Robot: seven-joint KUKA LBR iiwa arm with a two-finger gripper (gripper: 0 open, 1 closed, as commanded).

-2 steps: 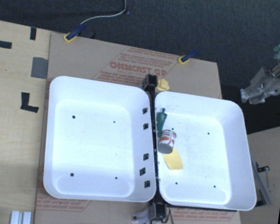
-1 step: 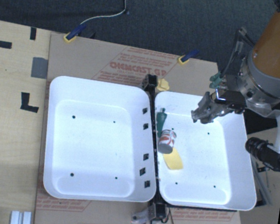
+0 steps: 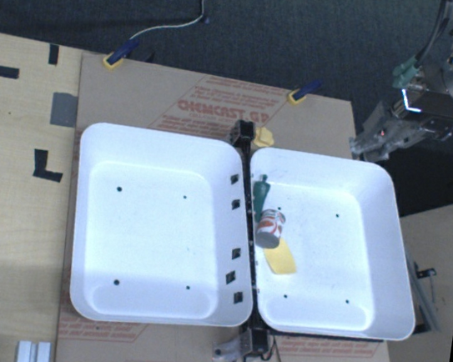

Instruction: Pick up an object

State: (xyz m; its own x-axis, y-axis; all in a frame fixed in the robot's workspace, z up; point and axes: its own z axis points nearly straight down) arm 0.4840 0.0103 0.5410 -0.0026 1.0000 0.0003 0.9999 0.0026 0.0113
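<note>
Three small objects lie in the right bin (image 3: 376,198) close to its left wall: a dark green bottle-like piece (image 3: 260,194), a silver can with a red label (image 3: 270,228) lying on its side, and a yellow sponge-like piece (image 3: 282,260) just below the can. My gripper (image 3: 382,138) hangs at the upper right, above the bench outside the right bin's far right corner, well away from the objects. Nothing shows between its fingers.
The left bin (image 3: 162,158) sits beside the right one, joined by a black divider with clips (image 3: 242,220). Both rest on a cardboard sheet (image 3: 221,103) held by blue and yellow clamps. A small yellow item (image 3: 264,138) lies behind the divider.
</note>
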